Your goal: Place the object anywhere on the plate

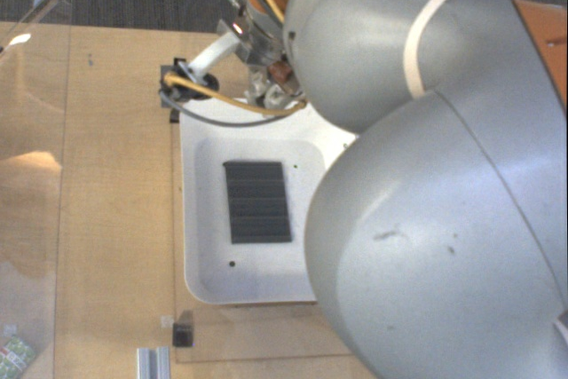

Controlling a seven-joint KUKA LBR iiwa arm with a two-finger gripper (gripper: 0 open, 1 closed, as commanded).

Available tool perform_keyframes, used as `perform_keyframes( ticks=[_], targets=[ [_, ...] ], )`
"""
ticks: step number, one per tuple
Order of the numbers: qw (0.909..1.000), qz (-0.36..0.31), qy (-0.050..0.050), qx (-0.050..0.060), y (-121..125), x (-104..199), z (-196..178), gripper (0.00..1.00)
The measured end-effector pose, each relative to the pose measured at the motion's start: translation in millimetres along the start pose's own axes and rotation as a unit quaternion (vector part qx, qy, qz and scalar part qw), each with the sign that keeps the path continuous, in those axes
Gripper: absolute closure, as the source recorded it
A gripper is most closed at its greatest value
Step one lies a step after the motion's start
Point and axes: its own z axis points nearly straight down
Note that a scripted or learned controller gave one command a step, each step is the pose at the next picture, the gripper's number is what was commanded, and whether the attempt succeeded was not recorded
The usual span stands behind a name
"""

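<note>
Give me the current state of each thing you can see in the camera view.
Arm: reaching in from the right, covering much of the view.
Bin: flat on the bench, right part hidden behind the arm.
Dark ribbed pad: lying flat in the bin, untouched.
Yellow cable: looped above the bin's top edge.

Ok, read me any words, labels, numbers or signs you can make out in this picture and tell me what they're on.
None can be read.
The packet at the bottom left corner carries green and white print, too small and blurred to read.
The arm, the white bin and the dark ribbed pad in it show no lettering.
</note>
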Motion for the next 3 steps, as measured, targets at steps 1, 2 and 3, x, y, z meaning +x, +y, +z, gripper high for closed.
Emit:
perform_keyframes(
  ticks=[1,2,3],
  targets=[
    [0.9792,0.203,0.002,0.000,10,-13,-42,1.00],
    [0.9924,0.123,0.000,0.000,-24,-123,126,1.00],
    [0.9990,-0.042,0.011,0.002,-16,-157,212,1.00]
  ],
)
